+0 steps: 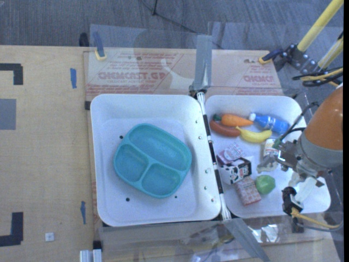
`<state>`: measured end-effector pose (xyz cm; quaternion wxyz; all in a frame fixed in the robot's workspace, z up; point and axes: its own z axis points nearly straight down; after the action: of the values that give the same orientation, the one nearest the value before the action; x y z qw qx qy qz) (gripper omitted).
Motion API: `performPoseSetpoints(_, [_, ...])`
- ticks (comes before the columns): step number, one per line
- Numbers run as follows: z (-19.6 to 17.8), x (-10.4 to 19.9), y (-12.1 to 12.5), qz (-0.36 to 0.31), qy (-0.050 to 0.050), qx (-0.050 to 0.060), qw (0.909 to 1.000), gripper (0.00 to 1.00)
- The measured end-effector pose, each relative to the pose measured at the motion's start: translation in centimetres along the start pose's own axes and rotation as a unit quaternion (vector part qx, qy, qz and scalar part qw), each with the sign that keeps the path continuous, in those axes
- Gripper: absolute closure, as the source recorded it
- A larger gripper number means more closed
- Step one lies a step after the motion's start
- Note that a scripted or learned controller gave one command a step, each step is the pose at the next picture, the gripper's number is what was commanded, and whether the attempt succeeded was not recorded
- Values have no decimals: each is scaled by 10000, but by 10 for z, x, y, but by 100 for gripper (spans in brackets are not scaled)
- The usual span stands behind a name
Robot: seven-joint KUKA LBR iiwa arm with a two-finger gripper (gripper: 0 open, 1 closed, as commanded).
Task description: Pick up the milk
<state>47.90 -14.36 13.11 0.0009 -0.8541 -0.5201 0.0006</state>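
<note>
Milk carton point(238, 170) — small, cow-patterned black-and-white, tipped, right bin point(319, 201)

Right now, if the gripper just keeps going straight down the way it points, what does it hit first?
Probably the green apple, or bare bin floor beside it: the gripper sits just above it in the right bin. The milk carton lies off to its left, outside that line. Depth is unclear from this slanted view.

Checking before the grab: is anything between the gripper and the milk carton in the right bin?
Nothing visible blocks the way. The gripper sits just right of the milk carton, bare bin floor between them. The green apple and pink box crowd the carton from below, so expect a tight approach.
</note>
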Motion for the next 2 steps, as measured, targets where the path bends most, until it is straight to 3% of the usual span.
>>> performPoseSetpoints(1, [-197,-8,43,1165,-5,-6,9932,0])
performPoseSetpoints(2, [-53,46,-6,1627,-4,-1,9867,0])
